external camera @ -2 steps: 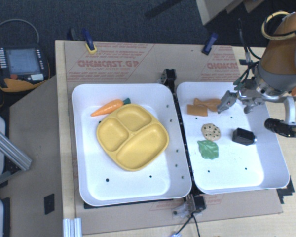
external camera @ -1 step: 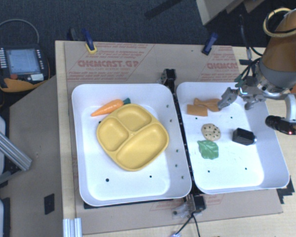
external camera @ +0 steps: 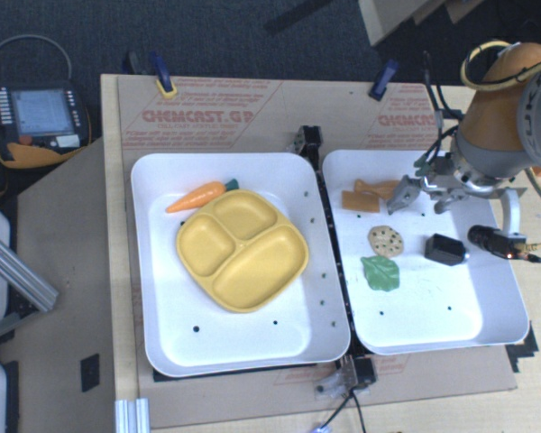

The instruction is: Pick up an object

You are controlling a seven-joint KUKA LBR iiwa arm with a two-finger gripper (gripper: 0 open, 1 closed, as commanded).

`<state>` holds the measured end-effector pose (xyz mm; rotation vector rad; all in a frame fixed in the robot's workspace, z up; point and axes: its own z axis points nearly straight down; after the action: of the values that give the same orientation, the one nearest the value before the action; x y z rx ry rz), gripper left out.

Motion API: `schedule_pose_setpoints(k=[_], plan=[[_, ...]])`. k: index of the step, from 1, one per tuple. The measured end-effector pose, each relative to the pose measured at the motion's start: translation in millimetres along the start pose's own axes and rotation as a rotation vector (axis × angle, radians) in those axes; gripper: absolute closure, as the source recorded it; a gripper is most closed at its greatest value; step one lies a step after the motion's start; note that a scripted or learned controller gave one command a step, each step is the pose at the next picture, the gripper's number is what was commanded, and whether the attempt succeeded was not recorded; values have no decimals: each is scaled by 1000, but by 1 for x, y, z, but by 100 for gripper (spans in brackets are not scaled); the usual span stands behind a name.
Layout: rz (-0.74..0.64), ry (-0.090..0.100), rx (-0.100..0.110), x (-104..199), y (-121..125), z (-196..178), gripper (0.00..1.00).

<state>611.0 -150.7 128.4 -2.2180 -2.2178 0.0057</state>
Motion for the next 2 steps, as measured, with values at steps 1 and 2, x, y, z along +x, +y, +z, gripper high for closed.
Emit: schedule_pose_setpoints(k=[1,2], plan=[[0,0,-4,0,0,44,0],[-1,-2,-7,0,1,33,100]])
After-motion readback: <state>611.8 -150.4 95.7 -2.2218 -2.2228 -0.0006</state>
